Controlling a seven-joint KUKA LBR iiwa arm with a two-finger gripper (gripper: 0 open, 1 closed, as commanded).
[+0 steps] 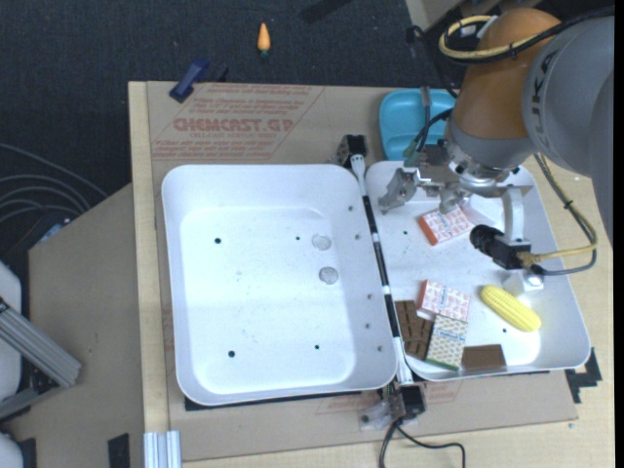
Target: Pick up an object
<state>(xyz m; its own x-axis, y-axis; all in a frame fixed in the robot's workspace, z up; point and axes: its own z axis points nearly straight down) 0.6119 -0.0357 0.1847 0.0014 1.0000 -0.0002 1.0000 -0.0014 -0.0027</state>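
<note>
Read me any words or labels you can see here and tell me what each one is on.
"CHEMCAST GP": large red print on the brown board under the bins, behind the left bin.
Small red lines above and below it: too blurred to read.
Patterned packets in the right bin: print too small to read.

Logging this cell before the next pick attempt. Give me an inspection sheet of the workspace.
Surface: bench board bearing a left bin and a right bin.
Job's things: in the right bin, a red-and-white packet, yellow corn, patterned cards, brown blocks.
Clutter: light blue object behind the right bin.
Grippers: gripper low over the right bin, beside the packet; nothing seen between its fingers.
Cables: yellow cable on the arm.
Surroundings: dark floor with a blue item and an orange item.
</note>
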